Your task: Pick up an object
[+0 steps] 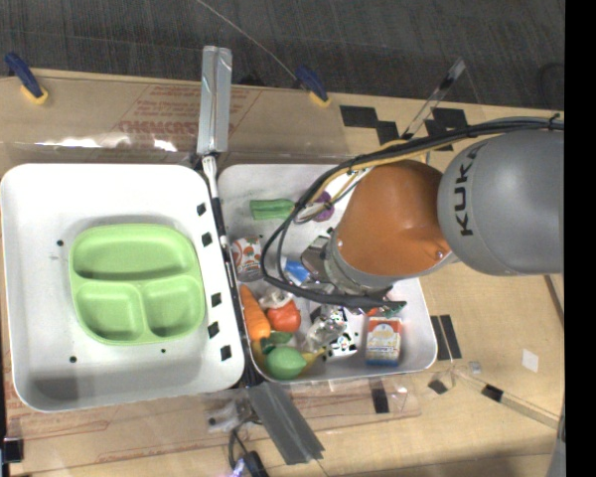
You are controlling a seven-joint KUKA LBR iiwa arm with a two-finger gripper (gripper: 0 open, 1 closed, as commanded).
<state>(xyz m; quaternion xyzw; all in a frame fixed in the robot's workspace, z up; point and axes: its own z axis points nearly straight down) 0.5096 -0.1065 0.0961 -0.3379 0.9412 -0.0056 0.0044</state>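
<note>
The grey arm with its orange band [392, 219] hangs over the right bin [422, 311]. My gripper [313, 288] points down among the objects at the bin's middle, largely hidden under the wrist and cables. Just below it lie a red tomato-like piece [284, 317], an orange carrot [254, 312] and a black-and-white spotted item [338, 334]. A green round fruit [285, 363] sits at the front edge. An orange-and-white carton [382, 337] stands to the right. A green cylinder [271, 208] lies at the back, and a red-and-white can [246, 256] rests by the left wall.
The left bin [30, 266] holds a green divided tray [136, 281]. A metal divider bar [215, 102] rises between the bins at the back. Black cables [278, 237] loop from the wrist over the right bin. Blue clamps [26, 76] hold the cardboard base.
</note>
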